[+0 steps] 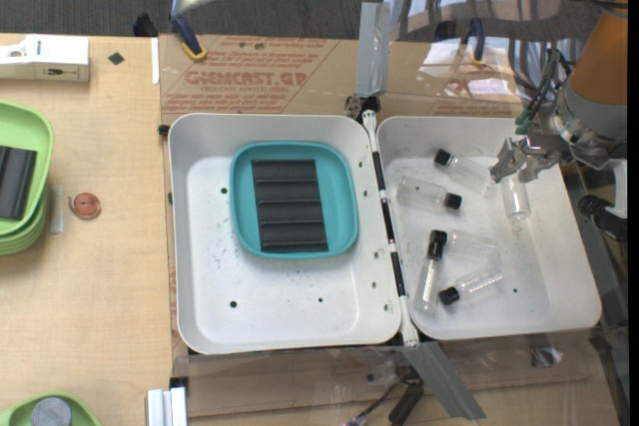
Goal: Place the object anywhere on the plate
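A clear vial hangs upright, pinched between the fingers of the gripper, over the right bin toward its 2 o'clock corner; it looks like a see-through tube. Below it in that bin lie more clear vials with black caps, scattered toward 9 and 6 o'clock. The teal plate with its dark ribbed insert sits in the left bin, toward 12 o'clock.

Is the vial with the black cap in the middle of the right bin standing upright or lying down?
Lying down. The vial shows its whole length along the floor of the right bin, black cap toward the bin's far side.
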{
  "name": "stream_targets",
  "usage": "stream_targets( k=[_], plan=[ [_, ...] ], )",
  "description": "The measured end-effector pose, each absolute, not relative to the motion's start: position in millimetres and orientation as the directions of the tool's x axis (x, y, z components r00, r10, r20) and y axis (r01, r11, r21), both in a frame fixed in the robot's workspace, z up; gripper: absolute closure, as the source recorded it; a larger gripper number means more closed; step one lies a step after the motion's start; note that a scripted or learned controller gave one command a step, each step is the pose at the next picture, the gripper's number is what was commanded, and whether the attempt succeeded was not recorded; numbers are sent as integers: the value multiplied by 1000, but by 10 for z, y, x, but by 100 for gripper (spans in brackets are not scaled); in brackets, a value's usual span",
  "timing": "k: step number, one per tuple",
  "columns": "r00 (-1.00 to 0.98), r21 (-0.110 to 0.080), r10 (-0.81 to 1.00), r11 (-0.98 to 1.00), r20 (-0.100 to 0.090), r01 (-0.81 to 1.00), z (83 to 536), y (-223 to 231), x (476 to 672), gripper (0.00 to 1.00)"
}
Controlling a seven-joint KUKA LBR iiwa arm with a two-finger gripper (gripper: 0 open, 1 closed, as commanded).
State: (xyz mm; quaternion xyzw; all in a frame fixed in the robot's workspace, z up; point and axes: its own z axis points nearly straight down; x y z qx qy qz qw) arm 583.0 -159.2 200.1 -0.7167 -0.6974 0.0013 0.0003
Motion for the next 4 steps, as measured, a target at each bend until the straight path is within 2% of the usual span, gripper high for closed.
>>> stream_targets(
  k=[1, 2, 3, 4],
  plan=[
    [27, -2, 1000, -27, -1, 1000, 2001, -1592, 5830, 0],
    [85, -1, 996, -85, -2, 996, 3198, -1791, 5297, 0],
    [165, -2, 986, -165, -2, 986, 4053, -2191, 5479, 0],
    [195, -2, 981, -195, -2, 981, 4408, -2175, 5216, 0]
  ],
)
